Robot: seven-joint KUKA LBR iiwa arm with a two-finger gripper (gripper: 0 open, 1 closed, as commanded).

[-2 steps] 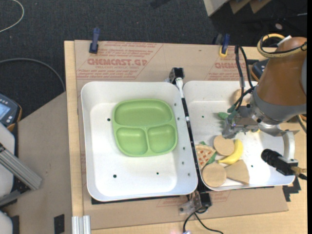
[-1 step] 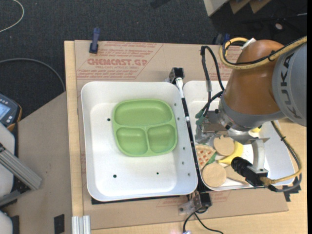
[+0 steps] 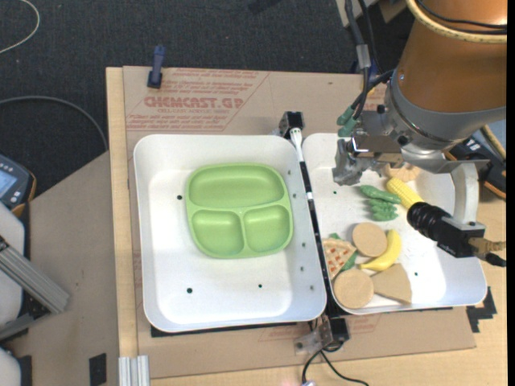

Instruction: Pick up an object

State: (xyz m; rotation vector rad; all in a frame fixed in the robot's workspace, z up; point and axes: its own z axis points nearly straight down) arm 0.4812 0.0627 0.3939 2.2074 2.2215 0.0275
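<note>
Camera view: I note gripper (image 3: 348, 170) low over right bin (image 3: 467, 292), at its far-left part. Claw state: cannot tell, arm body masks it.

Candidate objects, placed relative to green pea pod (image 3: 378, 202):
- corn cob (image 3: 402, 190) just right of pod
- banana (image 3: 388, 252), round cracker (image 3: 369, 239), waffle piece (image 3: 338, 256) nearer camera than pod

My judgement: toy food, light, rigid, smooth plastic, likely slippery. Pod narrow; pinch across short axis at middle.

Green divided plate (image 3: 239, 209) in left bin (image 3: 161, 240), well left of pod.

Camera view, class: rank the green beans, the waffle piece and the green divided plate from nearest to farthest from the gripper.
Measured from the gripper:
1. Green beans, right bin, just beside it.
2. Waffle piece, right bin, near the divider.
3. Green divided plate, left bin.
</note>
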